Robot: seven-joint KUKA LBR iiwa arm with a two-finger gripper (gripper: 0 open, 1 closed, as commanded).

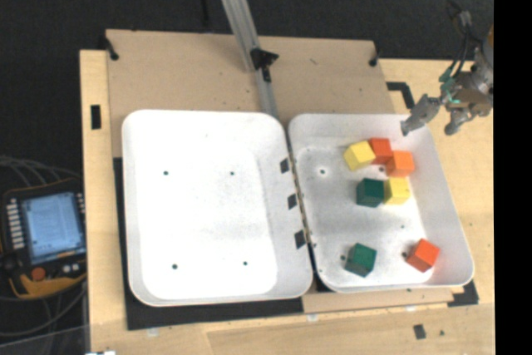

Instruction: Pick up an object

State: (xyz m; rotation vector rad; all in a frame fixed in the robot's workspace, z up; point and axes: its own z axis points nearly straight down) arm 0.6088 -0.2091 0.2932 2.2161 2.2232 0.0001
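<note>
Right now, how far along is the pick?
Nothing looks done yet. All the blocks sit in the right bin: a cluster of yellow block, orange blocks, a green block and another yellow, plus a lone green block and a lone orange block near the front. The gripper is open with nothing between its fingers, above the bin's far right corner. Left: descend, grasp, lift.

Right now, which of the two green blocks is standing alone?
The green block at the right bin's near edge stands alone. The other green block touches a yellow block in the cluster.
</note>
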